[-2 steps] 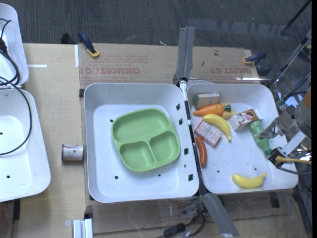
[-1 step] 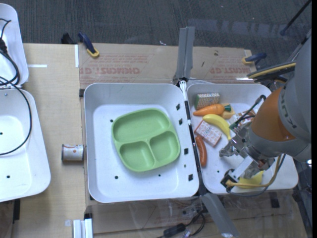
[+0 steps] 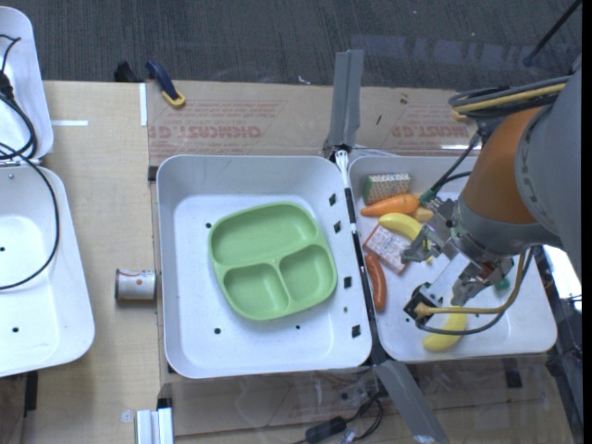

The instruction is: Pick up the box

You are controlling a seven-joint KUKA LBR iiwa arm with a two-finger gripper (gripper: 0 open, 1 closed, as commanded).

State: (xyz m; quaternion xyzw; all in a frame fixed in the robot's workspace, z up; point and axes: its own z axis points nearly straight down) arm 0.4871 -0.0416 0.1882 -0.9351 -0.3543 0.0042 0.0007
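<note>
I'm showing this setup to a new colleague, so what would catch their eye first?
Probably the pale green three-compartment plastic plate, lying alone in the left white bin. Next, the grey arm with its orange band, reaching over the right white bin, where toy foods cluster around a small pink-and-white box.

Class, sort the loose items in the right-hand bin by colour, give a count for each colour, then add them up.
Yellow: 2, banana and second banana
Orange: 1, carrot
Red-orange: 1, sausage
Pink and white: 1, box
Tan-green: 1, sponge block
Total: 6
</note>
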